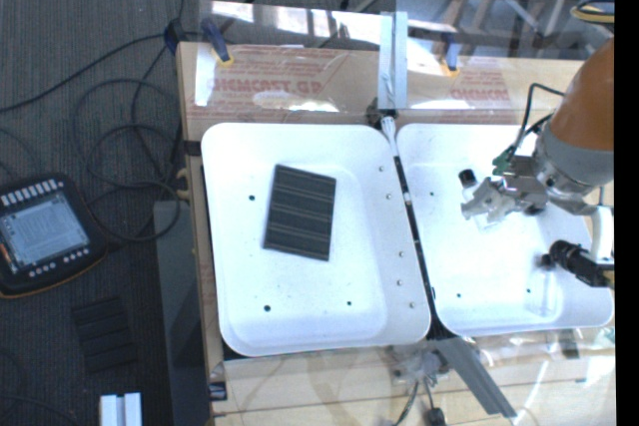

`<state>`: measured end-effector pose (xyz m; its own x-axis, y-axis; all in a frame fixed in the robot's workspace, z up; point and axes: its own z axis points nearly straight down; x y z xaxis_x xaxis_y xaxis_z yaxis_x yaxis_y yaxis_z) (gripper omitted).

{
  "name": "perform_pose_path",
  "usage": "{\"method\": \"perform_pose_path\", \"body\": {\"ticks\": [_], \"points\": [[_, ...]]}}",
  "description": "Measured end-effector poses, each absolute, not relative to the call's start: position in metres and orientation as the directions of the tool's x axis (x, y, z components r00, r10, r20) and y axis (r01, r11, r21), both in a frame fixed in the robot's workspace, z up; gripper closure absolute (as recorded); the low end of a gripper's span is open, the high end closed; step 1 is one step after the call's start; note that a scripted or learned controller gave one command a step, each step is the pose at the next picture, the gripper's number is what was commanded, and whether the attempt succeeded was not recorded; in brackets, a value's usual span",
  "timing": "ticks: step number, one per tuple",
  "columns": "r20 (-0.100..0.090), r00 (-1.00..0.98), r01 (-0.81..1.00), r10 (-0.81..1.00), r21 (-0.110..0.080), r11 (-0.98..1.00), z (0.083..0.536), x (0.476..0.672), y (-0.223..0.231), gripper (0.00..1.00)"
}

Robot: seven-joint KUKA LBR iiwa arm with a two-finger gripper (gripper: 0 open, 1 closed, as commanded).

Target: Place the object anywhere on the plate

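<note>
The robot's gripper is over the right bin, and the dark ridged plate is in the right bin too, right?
Not quite. The camera view shows the gripper over the right bin, but the dark ridged plate lies in the left bin.

Two bins side by side on the bench, arm coming in from the right

Left bin (225, 244) with a ridged rectangular plate (301, 212) lying flat near its middle, slightly tilted. Right bin (449, 304) touching it along a shared edge, gripper (486, 204) hanging over its upper middle. Upright divider post (389, 65) behind where the bins meet. Off the bench on the floor at far left, a handheld control pendant (40, 232), cables (120, 130) looping between it and the bench.
</note>
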<state>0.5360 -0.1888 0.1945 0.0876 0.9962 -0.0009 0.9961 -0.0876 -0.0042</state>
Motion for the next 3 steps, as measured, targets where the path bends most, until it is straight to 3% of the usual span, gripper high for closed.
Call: {"method": "perform_pose_path", "body": {"ticks": [1,2,3], "points": [[-0.001,0.216,0.976,0.976,-0.006,-0.216,0.199,0.514,-0.059,1.0],[-0.003,0.138,0.99,0.99,-0.006,-0.138,0.181,0.54,-0.03,1.0],[-0.003,-0.066,0.998,0.998,-0.005,0.066,0.181,0.591,-0.034,1.0]]}}
